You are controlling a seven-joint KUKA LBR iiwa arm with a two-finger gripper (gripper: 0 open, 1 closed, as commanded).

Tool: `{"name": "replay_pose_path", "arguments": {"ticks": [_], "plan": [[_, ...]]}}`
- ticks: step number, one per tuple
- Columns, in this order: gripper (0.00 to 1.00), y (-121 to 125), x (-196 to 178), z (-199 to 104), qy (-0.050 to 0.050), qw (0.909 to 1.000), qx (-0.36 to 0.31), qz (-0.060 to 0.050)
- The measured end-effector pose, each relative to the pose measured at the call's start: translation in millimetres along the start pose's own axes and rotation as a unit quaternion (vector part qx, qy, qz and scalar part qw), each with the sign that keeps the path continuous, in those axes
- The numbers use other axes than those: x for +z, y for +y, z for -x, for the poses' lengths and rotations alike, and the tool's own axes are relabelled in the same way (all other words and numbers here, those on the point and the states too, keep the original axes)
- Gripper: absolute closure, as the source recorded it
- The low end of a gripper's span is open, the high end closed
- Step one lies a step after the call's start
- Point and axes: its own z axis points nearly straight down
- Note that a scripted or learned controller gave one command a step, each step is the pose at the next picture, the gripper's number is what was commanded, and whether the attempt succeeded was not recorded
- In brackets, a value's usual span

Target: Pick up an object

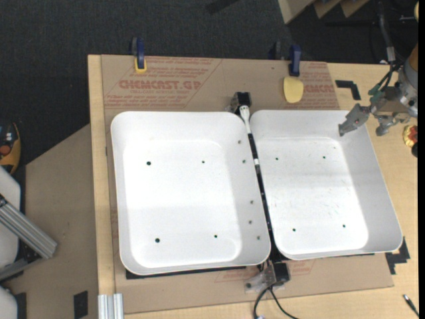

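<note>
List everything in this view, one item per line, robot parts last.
bins: two, white, side by side on the board.
board: one, tan with red lettering, under the bins.
clamps: two, blue and yellow, on the board's far edge.
pad: one, pale yellow, on the board beyond the right bin.
cable: one, black, at the near edge between the bins.
gripper: one, grey, above the right bin's far right corner; nothing shows between the jaws.
</note>
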Motion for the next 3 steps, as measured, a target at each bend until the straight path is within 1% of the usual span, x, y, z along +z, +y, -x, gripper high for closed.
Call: {"name": "replay_pose_path", "arguments": {"ticks": [1,2,3], "plan": [[1.0,1,-11,0,-0.001,1.0,0.0,0.002],[1.0,-1,-2,-105,0.002,1.0,-0.005,-0.002],[1.0,12,-135,-142,0.0,1.0,-0.003,0.007]]}}
